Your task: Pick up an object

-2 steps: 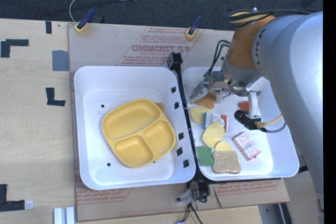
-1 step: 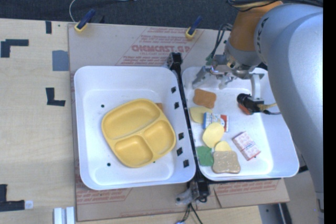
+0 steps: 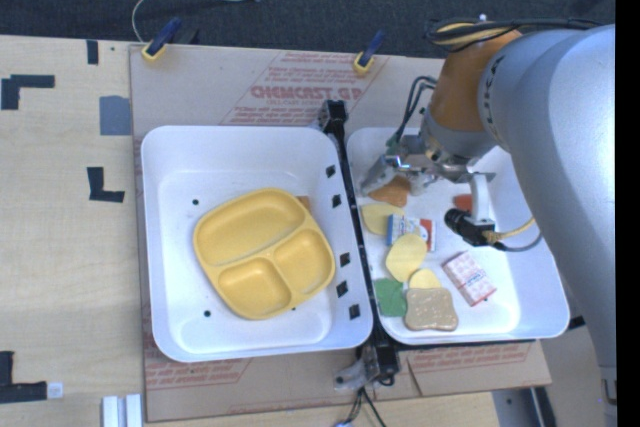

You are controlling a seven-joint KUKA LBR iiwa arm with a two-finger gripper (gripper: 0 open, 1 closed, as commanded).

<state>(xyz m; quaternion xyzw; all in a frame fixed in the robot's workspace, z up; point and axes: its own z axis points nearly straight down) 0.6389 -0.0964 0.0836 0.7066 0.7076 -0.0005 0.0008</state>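
Several small foods crowd the right bin (image 3: 540, 315); my pincer (image 3: 392, 177), grip state unclear, must descend straight onto the brown piece (image 3: 392, 192).

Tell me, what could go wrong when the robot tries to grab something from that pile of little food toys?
1. The toys in the right bin are crowded; the yellow pieces touch the green piece and toast slice, so a grab may nudge neighbours or catch two.
2. The gripper sits low near the divider, beside a brown piece; it might bump the bin wall.
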